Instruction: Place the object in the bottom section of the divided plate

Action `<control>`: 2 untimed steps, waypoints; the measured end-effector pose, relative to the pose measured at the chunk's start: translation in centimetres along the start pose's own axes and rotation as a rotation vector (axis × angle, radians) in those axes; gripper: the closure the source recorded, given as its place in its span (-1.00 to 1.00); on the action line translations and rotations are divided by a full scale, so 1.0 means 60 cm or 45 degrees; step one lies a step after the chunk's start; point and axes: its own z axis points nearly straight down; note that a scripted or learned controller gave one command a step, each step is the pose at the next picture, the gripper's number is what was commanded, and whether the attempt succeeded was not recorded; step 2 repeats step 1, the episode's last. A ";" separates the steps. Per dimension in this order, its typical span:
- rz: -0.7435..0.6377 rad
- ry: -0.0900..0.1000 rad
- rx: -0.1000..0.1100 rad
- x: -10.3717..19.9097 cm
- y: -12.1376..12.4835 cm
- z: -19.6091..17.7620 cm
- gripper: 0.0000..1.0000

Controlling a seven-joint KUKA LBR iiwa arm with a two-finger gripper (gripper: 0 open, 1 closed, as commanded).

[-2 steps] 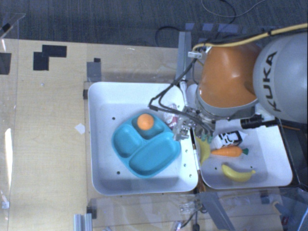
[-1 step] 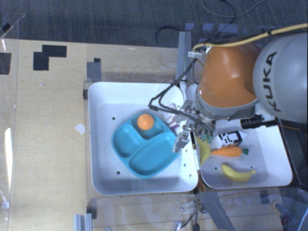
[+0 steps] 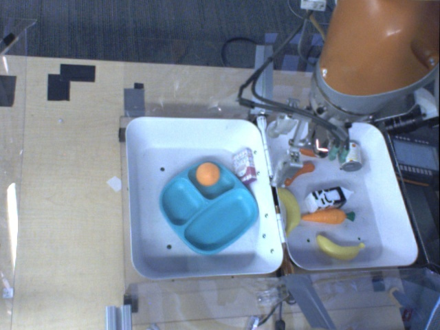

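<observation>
One grey two-finger gripper [image 3: 313,143], grip state impossible to tell, hangs over the right white bin [image 3: 399,205], well right of the blue divided plate [image 3: 210,212], whose large bottom section faces the camera.

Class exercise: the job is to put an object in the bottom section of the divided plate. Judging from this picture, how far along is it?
Done: nothing yet; the blue divided plate has its large bottom section bare, with an orange ball in a top section. In hand: the arm hovers over the right bin. Left: picking, carrying and placing.
</observation>
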 end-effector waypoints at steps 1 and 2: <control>0.013 0.007 0.004 0.025 -0.119 0.251 -1.00; 0.013 0.007 0.004 0.025 -0.119 0.251 -1.00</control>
